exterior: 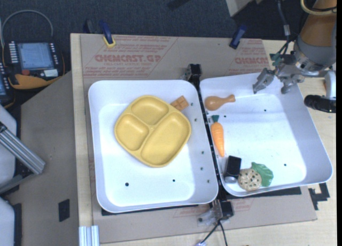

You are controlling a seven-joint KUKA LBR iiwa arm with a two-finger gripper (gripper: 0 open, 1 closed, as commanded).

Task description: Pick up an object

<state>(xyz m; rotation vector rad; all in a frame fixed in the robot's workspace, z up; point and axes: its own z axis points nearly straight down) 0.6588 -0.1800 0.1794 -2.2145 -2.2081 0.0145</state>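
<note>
My gripper (273, 83) hangs over the far edge of the right bin (278, 138), open, with nothing between its fingers. Below and to its left, a tan chicken drumstick (219, 100) lies near the bin's far left corner. An orange carrot (217, 137) lies along the left wall. Toward the near left corner are a small black block (233, 166), a round cookie (247, 178) and a green leafy piece (263, 172), close together.
The left bin (107, 175) holds a yellow divided plate (153, 130) with a small brown block (180, 102) at its far edge. A black clamp (194, 72) sits between the bins at the back. A pendant with a screen (33, 60) lies off the bench at left.
</note>
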